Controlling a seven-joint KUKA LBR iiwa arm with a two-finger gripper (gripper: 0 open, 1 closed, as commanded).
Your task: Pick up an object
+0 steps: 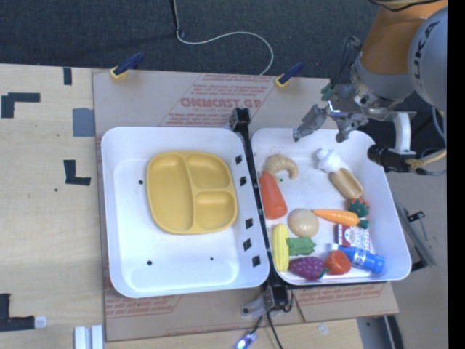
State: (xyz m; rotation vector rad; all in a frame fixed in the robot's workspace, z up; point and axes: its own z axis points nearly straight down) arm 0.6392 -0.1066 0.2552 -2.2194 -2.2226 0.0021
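Observation:
My gripper (325,125) hangs above the far edge of the right bin (396,217), its two fingers spread open with nothing between them. Below it in that bin lie a croissant (282,166), a small white piece (323,157), a hot dog bun (346,183), a red-orange pepper (272,195), a potato (303,222), a carrot (337,215), a corn cob (279,246), purple grapes (306,268), a tomato (338,262), a red carton (347,235) and a blue bottle (365,260).
The left bin (120,217) bears a yellow divided plate (192,192). A black divider (249,187) runs between the bins. Yellow-and-blue clamps (126,65) (288,73) hold the cardboard base at the back. A white cable (225,38) loops behind.

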